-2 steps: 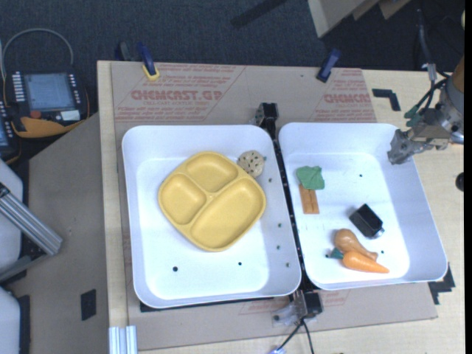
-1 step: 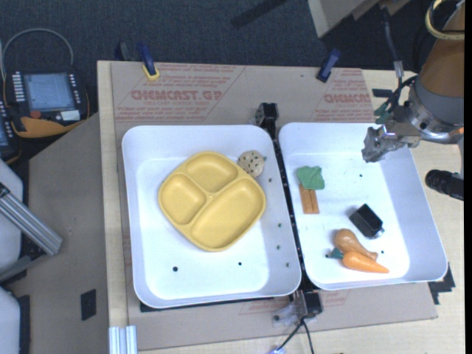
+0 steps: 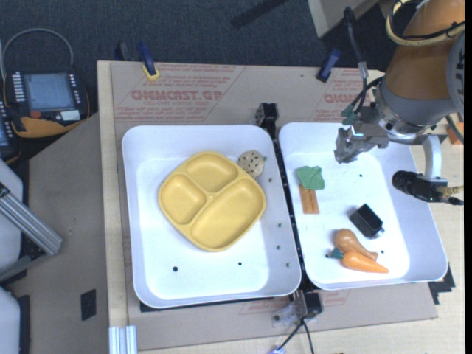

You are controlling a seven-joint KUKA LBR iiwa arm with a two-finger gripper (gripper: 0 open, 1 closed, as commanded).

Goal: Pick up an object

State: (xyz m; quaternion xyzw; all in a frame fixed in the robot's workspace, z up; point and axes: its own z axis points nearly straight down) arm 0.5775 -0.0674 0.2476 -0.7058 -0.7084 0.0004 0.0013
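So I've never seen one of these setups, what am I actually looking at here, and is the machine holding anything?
This is one camera fixed above a bench, looking down at a slant. The grey and orange shape at upper right is a robot arm; the small dark part at its end is its gripper, the two-finger "hand". It hangs over the top of the right bin, and nothing shows between its fingers.

Two shallow white bins sit side by side. The left bin holds a yellow divided plate with a cookie at its upper right edge. The right bin holds a green-topped brown stick, a small black block and an orange carrot toy with a brown piece against it. The job is to pick up one object; none is lifted yet.
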